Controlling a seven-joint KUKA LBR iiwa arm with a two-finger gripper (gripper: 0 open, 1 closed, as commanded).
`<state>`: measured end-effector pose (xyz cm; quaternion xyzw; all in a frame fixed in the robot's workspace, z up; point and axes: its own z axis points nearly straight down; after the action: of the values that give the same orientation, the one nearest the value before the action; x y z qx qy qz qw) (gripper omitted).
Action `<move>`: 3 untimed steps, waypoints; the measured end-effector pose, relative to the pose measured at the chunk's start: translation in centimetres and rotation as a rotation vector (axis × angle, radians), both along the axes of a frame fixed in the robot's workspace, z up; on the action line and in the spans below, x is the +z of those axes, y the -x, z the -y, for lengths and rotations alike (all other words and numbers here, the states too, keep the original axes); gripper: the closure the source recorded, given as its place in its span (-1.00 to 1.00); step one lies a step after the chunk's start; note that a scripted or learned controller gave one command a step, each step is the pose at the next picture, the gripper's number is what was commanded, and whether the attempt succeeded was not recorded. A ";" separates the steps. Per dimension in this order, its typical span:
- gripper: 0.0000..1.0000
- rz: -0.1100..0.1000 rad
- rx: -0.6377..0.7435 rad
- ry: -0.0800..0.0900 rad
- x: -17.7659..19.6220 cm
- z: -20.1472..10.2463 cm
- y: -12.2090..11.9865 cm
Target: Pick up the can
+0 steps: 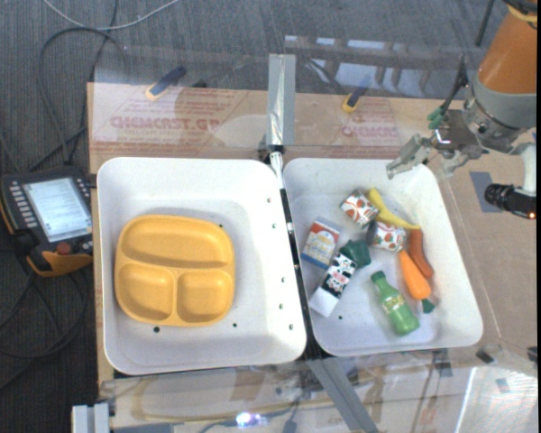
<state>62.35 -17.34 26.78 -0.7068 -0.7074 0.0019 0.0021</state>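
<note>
Two small red-and-white cans lie in the right bin (451, 242): one can (358, 207) near its upper middle, and a second can (389, 236) just below and to the right. A yellow banana (390, 212) runs between them. My gripper (426, 159) hovers over the bin's far right corner, above and to the right of both cans and apart from them. Its fingers are spread open with nothing between them.
Also in the right bin are an orange carrot (416, 273), a green bottle (394, 303), two small cartons (320, 242) (335, 282) and a dark green piece (357, 253). The left bin (252, 188) holds a yellow divided tray (174, 269). A teach pendant (50, 210) lies to the left.
</note>
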 end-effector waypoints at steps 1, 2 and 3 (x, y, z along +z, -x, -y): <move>-1.00 -0.001 0.136 -0.002 -10.0 -4.1 -0.4; -1.00 0.012 0.116 0.005 -17.9 -2.4 -3.5; 1.00 0.012 0.116 0.006 -17.0 -2.4 -3.5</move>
<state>65.84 -14.92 9.77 -0.6646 -0.7472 0.0001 -0.0042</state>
